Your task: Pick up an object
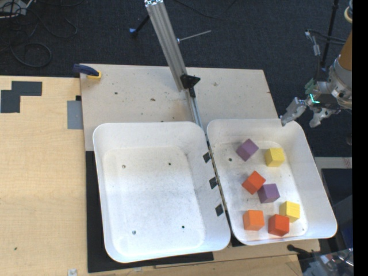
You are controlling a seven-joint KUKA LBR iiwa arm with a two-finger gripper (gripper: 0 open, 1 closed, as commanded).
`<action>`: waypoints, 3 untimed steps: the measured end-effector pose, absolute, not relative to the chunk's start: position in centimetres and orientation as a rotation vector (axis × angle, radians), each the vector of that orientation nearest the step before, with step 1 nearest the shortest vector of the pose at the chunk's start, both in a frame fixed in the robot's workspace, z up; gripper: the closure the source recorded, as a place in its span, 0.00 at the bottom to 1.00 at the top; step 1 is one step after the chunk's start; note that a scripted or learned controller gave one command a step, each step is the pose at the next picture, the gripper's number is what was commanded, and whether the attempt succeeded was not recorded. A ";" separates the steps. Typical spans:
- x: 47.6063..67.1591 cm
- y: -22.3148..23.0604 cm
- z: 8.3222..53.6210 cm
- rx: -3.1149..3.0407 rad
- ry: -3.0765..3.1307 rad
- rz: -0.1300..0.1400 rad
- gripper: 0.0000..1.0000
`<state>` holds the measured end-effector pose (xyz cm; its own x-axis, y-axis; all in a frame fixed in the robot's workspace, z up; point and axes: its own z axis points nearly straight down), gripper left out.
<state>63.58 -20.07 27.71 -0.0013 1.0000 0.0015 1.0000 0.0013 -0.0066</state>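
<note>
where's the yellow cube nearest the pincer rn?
In the right bin, upper part: the yellow cube sits just right of a purple cube, with the pincer hovering outside the bin's far right corner.

Even overhead light, soft shadows, slightly grainy.

The two-finger gripper hangs just beyond the far right corner of the right-hand shallow white plastic bin, outside its rim. All seven small blocks lie in that bin, nearer the camera than the gripper. Closest to it sit the yellow cube and, further left, a purple cube. Further off lie an orange-red cube and a second purple cube touching it. Farthest away, along the near wall, sit the orange cube, red cube and second yellow cube. The left-hand shallow white plastic bin lies well to the gripper's left.
</note>
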 end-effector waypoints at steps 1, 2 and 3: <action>63.7 -20.0 27.9 -2.215 -2.225 0.003 0.00; 64.1 -20.7 23.0 -2.218 -2.217 0.006 0.00; 63.4 -20.0 18.3 -2.216 -2.217 0.006 0.00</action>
